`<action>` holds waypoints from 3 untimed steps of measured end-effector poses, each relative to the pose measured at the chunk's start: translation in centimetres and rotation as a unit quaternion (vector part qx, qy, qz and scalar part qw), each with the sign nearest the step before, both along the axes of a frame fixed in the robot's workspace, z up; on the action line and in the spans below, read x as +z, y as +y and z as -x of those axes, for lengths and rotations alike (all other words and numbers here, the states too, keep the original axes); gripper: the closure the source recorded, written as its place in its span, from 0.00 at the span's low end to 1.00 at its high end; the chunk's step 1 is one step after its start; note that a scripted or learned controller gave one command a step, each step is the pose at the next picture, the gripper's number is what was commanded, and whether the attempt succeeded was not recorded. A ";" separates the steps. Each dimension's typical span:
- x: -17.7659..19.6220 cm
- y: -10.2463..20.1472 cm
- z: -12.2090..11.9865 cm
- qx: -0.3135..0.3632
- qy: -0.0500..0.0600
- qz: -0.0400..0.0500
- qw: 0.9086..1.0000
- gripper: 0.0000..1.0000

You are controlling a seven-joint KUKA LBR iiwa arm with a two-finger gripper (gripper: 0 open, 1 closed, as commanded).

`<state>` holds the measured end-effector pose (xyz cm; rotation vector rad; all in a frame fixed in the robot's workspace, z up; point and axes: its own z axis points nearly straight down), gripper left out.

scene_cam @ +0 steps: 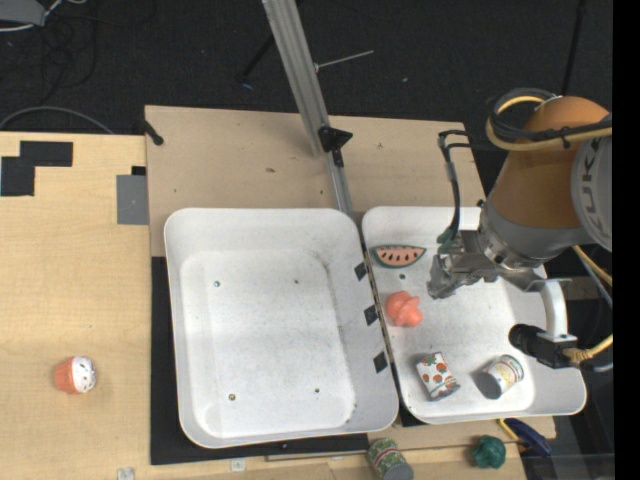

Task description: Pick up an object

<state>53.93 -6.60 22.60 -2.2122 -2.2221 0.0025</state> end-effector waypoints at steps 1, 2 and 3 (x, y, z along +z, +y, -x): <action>0.3 4.3 -1.5 0.000 -0.002 0.001 1.000 1.00; -0.7 9.9 -2.2 0.000 -0.001 0.001 1.000 1.00; 0.6 15.0 -2.7 0.000 -0.002 0.002 1.000 1.00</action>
